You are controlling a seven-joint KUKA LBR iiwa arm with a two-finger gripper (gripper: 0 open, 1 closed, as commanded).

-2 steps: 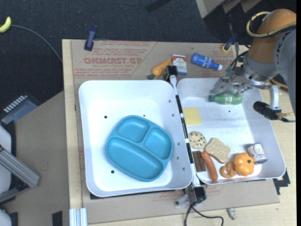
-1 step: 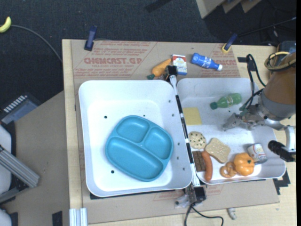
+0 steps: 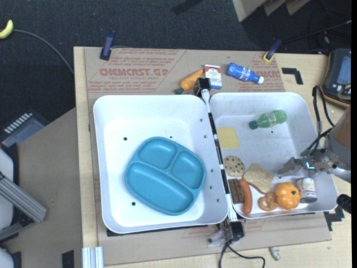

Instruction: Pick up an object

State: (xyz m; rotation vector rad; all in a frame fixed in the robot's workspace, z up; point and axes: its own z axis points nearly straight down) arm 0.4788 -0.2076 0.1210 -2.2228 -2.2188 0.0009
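My gripper (image 3: 300, 164) hangs low over the right side of the right bin (image 3: 290, 102), with the grey arm coming in from the right edge. It sits just above an orange pumpkin-like toy (image 3: 287, 195) and a small jar (image 3: 307, 188), and to the right of a slice of toast (image 3: 258, 177). Nothing shows held in it. The same bin holds a green bottle (image 3: 269, 119), a yellow cheese slice (image 3: 227, 138), a cookie (image 3: 234, 164), a bacon strip (image 3: 236, 190), a sausage (image 3: 246, 197) and a pretzel (image 3: 266, 202).
A blue divided plate (image 3: 164, 175) lies in the left bin (image 3: 111, 127). Behind the bins on the bench lie a blue bottle (image 3: 244, 73), a small carton (image 3: 212, 76) and an orange toy (image 3: 191, 80). A black rail (image 3: 215, 144) runs between the bins.
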